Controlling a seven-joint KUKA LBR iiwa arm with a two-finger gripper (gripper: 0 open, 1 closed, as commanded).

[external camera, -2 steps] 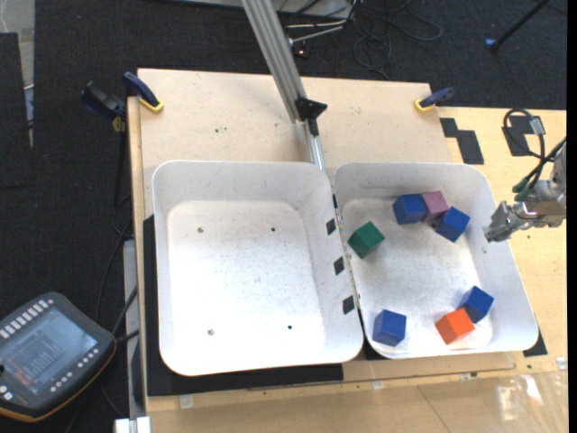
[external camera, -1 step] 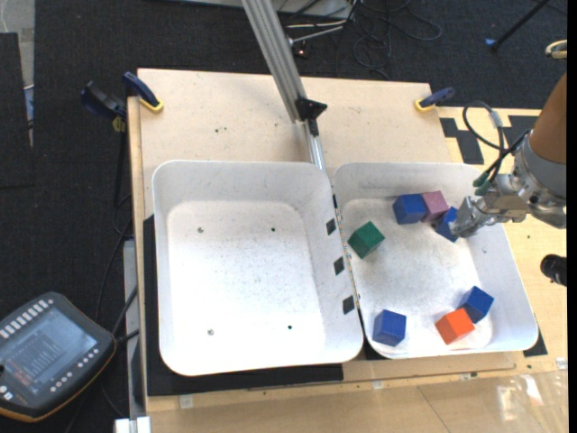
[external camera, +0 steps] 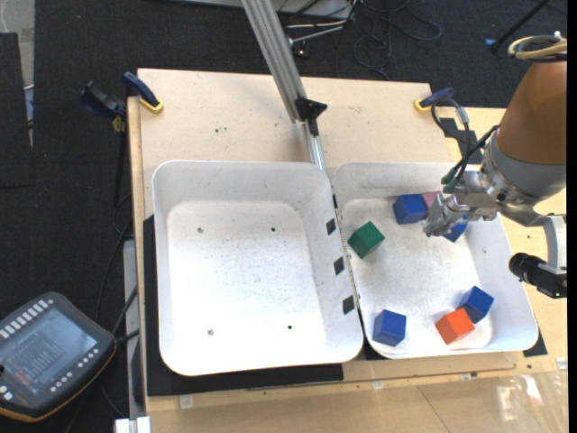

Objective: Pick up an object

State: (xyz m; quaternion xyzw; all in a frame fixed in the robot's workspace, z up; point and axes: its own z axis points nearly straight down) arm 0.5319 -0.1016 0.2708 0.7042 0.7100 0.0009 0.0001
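Starting on the far left: a grey handheld control pendant [external camera: 45, 354] lies off the bench [external camera: 225, 115], nothing for me there. Next comes the left shallow white plastic bin [external camera: 171, 188], speckled, with no blocks in it. Crossing the divide now into the right white bin [external camera: 514, 332], and here's the action. A small green cube [external camera: 366, 239] sits tilted near the left wall. Below it, a blue cube [external camera: 389, 327] by the front rim. Further along, an upper blue cube [external camera: 410, 208] just beside my jaws [external camera: 444, 224], and another blue block [external camera: 457, 233] peeking out directly under me, partly hidden. Down at the front right, an orange-red cube [external camera: 454, 325] touches a fourth blue cube [external camera: 478, 302]. My jaws hang low over that hidden block; whether they're spread or closed, I cannot tell, and I see nothing gripped. These cubes look light, stiff, flat-sided: I'd pinch two opposite faces, squarely, mid-height.
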